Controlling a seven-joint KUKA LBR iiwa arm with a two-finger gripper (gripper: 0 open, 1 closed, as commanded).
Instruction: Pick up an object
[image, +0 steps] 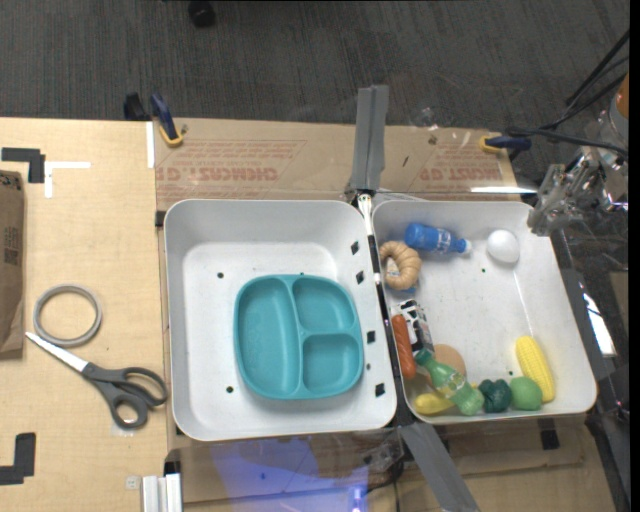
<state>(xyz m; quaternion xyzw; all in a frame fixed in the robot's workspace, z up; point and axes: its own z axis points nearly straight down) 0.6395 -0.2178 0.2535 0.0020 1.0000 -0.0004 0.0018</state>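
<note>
The right bin (470, 300) holds several toys. A blue bottle (437, 239), a white egg (502, 246) and a tan ring-shaped pastry (400, 264) lie near its far side. Along its near side sit a yellow corn cob (535, 366), a green lime (526, 392), a dark green piece (494, 393), a green bottle (445, 373), a yellow piece (430, 404) and an orange-red stick (402, 346). My gripper (562, 200) hangs just outside the bin's far right corner, above the rim and right of the egg, apart from every toy.
A teal divided plate (298, 335) lies in the left bin (200, 260). On the bench to the left are scissors (110, 381), a tape roll (67, 313) and a brown bag (10, 262). Cables run at the far right.
</note>
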